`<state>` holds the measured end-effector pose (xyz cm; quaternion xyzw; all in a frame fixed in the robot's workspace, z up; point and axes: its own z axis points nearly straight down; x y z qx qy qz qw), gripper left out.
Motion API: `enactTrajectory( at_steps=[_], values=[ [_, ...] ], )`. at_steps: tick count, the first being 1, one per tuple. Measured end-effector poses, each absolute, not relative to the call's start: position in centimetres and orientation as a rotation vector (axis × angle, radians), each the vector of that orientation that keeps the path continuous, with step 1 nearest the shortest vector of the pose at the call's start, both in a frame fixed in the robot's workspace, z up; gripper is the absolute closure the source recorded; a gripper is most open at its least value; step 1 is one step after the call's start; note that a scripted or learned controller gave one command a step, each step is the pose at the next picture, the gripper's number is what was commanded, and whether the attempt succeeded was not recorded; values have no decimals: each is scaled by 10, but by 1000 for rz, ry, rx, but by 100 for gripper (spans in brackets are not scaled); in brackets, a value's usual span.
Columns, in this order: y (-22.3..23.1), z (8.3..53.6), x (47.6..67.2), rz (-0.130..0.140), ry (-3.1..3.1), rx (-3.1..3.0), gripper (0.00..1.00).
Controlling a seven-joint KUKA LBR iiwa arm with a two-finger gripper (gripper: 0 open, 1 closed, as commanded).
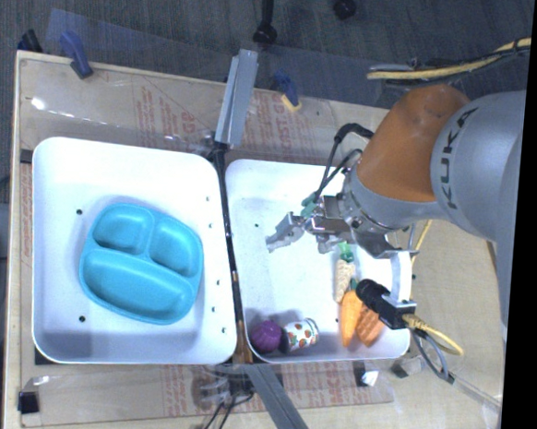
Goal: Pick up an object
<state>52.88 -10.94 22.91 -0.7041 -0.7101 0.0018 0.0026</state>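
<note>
Arm point(439, 167): reaches in from the right over the right bin point(248, 244) | Gripper point(306, 229): fingers spread open above the bin floor, nothing between them | Objects: purple ball point(266, 334), small patterned can point(302, 335), orange carrot point(348, 319) along the near and right walls | Left bin point(54, 238): 1 blue divided tray point(142, 262)

Two white bins sit side by side on a pale wooden worktop point(97, 394). The left bin point(49, 238) holds a blue divided tray point(143, 262) lying flat near its centre. A grey metal bar point(235, 95) runs from the far edge down to the seam between the bins, and the right bin point(250, 208) adjoins it. Blue clamps point(76, 55) grip a clear sheet at the worktop's far edge. Dark carpet point(155, 6) lies beyond.
</note>
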Motion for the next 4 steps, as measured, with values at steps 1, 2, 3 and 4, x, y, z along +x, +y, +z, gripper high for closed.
enactTrajectory(
  at_steps=[1, 2, 3, 4],
  values=[
    [-116, 107, 475, 7, -2224, -2216, 0],
    [-109, 95, 535, 17, -2223, -2249, 0],
    [-127, 92, 622, 2, -2229, -2211, 0],
    [-119, 92, 513, 8, -2224, -2220, 0]
  ],
)
